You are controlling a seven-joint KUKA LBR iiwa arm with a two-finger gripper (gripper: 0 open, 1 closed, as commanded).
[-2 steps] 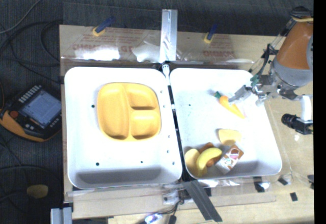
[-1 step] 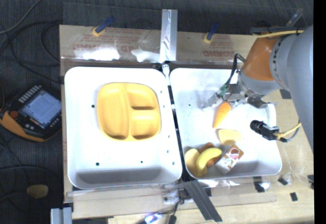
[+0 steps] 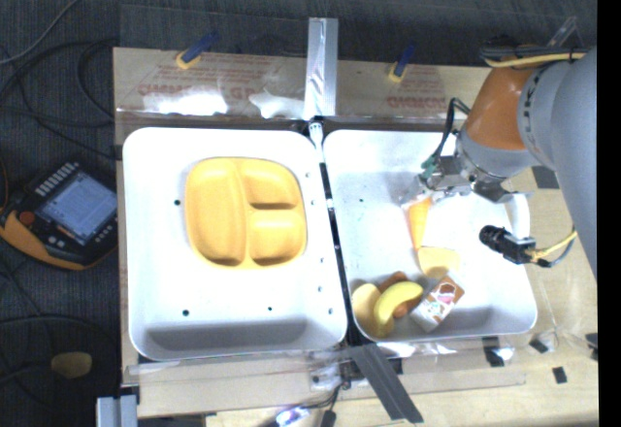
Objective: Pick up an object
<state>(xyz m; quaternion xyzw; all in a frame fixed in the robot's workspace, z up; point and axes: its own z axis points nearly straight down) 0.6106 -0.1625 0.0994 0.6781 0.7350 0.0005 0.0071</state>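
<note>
Nearest, at the front edge of the right bin, a small heap sits in the front left corner: a yellow banana lying on a brownish piece, with a small carton printed red and white touching its right side. Just behind them lies a pale yellow block, and behind that a yellow-orange wedge, both on the white floor of the same bin.

My fingers hang over the back half of this bin, just behind the wedge; whether they are spread or closed I cannot tell, and I see nothing gripped in them. My orange band and grey arm come in from the right, over the bin's far right corner.

In the left bin lies a yellow divided tray, well apart from my fingers.

Beyond both bins, the bench carries a cardboard sheet with two clips. Off the bench to the left, a handheld pendant lies on the dark carpet.
</note>
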